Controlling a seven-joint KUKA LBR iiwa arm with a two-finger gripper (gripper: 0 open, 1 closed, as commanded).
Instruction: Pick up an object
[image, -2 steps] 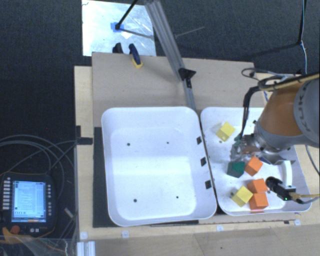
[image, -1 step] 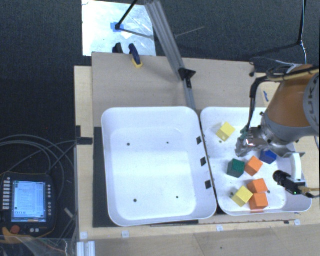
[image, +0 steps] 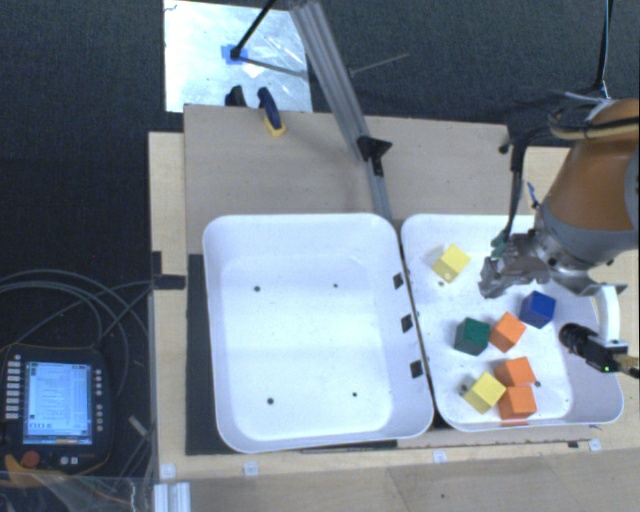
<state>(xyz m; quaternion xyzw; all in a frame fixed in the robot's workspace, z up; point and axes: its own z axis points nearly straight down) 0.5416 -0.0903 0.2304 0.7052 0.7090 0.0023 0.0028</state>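
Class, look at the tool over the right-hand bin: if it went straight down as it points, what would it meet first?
Probably the bare floor of the right bin under the tool, between the yellow cube and green cube; depth is unclear.

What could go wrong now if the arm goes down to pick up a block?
The green block and an orange block touch, so a grasp there may push one aside or catch both. The gripper hangs over bare floor between the yellow block and the blue block; going straight down would likely close on nothing.
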